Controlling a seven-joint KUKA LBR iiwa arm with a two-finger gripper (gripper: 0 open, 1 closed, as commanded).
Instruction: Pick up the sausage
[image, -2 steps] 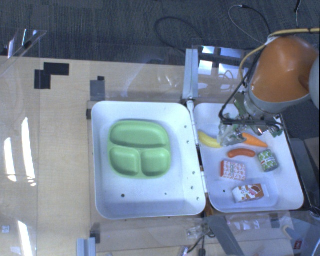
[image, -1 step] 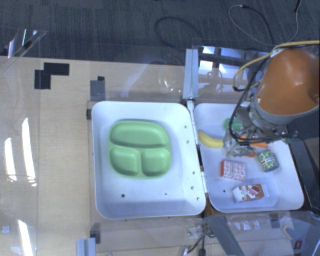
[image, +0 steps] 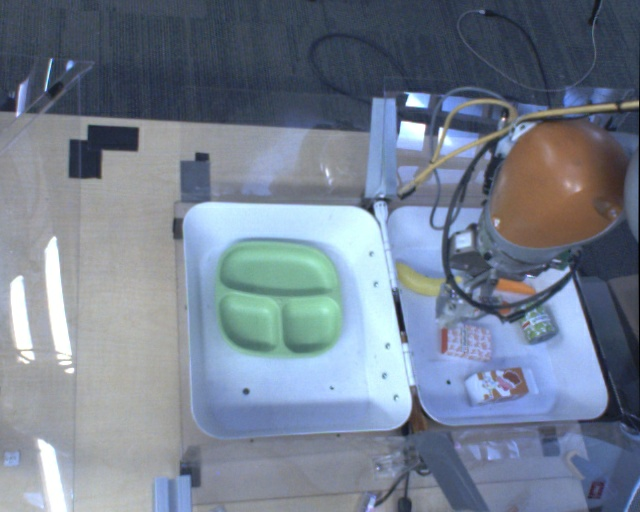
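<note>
— Where is the gripper (image: 470, 298) seen?

— It is seen low over the right bin (image: 592, 398), under the grey arm (image: 556, 190) and its orange band. Whether it is spread or closed cannot be told, since it is hidden by the wrist and cables.

— And where is the sausage (image: 516, 288) placed?

— A short orange-red piece is seen just right of the gripper, partly covered by the wrist; it is taken to be the sausage, though this cannot be confirmed from such a small patch. It is not shown to be gripped.

— What else is laid around the gripper?

— A banana (image: 418, 280) is seen just to its left. A red-and-white patterned packet (image: 467, 343) is seen just below it, and a small can (image: 538, 325) below and to its right. A red-and-white carton (image: 500, 385) is laid further below. Well to the gripper's left, a green divided plate (image: 280, 297) is held in the left bin (image: 300, 412)
</note>
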